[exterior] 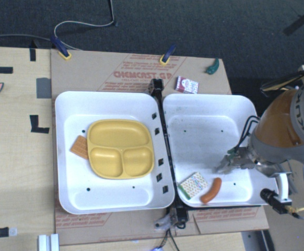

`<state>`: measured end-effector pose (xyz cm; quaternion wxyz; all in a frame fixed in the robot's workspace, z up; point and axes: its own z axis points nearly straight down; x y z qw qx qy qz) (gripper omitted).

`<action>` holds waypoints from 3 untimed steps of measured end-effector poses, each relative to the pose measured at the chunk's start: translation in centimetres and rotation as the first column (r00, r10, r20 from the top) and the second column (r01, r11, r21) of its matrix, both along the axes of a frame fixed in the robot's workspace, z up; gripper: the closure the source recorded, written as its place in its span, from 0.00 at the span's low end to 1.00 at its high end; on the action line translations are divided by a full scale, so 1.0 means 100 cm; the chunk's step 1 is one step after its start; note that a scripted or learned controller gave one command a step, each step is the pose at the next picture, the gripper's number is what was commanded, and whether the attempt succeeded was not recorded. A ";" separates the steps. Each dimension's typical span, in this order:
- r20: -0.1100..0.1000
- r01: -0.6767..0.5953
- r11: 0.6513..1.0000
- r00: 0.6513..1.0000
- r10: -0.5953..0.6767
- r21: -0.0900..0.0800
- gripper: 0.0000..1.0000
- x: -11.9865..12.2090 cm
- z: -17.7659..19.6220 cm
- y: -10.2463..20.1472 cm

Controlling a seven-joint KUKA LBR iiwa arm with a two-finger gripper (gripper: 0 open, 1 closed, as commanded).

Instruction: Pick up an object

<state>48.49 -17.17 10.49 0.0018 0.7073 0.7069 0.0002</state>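
Your candidates sit in the right bin (209, 106), both against its near edge: one small sausage (211, 190), orange-red and curved, and one flat printed packet (193, 185) lying just beside it, toward the near-left corner by the divider. The gripper (229, 162) hangs low over the bin floor, near the right wall and a little above the sausage in the picture, apart from both things; nothing is between its fingers, and at this slant you cannot tell whether they are spread or pressed together.

Expect the sausage to be light and probably a toy, smooth-skinned and rounded (so it may roll or squirt out of a pinch). Take it across its middle, fingers square to its long axis. The packet looks thin and light, lying flat, with little edge to catch; it is the harder pick, and the wall behind it leaves scant room for a finger.

In the left bin (68, 109) you have one yellow divided plate (121, 147) with three compartments, roughly centred, stiff and wide, too broad for a pinch except at its rim. One tan cracker-like piece (79, 147) pokes out from under the plate's left edge, partly hidden.

On the cardboard past the bins' far edge lie one small red-and-white carton (186, 84) and one green bit (212, 66).
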 end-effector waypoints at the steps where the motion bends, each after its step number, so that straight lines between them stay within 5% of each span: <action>1: -0.001 -0.001 1.000 1.000 0.001 0.001 1.00 0.000 0.009 0.001; 3: -0.003 -0.002 1.000 1.000 0.002 0.003 1.00 0.001 0.028 0.002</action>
